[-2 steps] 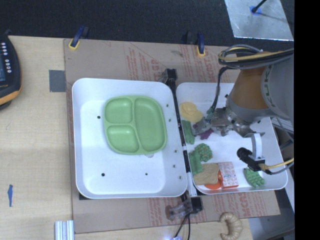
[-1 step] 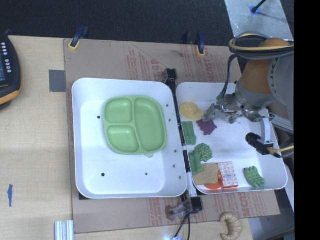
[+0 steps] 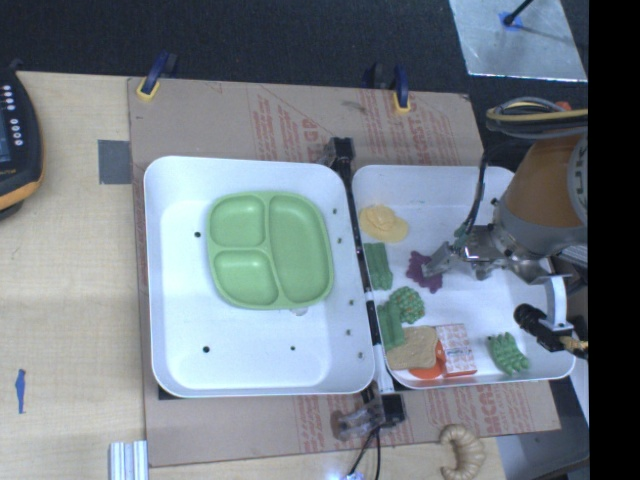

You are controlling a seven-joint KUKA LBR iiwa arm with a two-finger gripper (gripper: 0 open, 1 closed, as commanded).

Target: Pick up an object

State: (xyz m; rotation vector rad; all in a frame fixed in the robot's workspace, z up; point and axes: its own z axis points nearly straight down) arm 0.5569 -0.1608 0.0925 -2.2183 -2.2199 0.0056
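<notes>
The right bin [image 3: 440, 183] holds several toy foods: a yellow piece [image 3: 384, 224], a long green pickle-like piece [image 3: 377, 265], a purple piece [image 3: 424, 274], a bumpy green piece [image 3: 403, 306], a sandwich [image 3: 415, 351], a small white and red box [image 3: 455, 348] and another green piece [image 3: 507, 353]. My gripper [image 3: 443, 259] reaches in from the right, low in the right bin. Its tip is right at the upper right edge of the purple piece. I cannot tell whether it touches the piece.
The left bin [image 3: 175, 298] holds a green divided plate [image 3: 270, 248]. Clamps [image 3: 400, 88] pin the cardboard at the back. A black handset [image 3: 15, 138] lies at the far left. A tan curled object [image 3: 462, 451] lies in front of the bins.
</notes>
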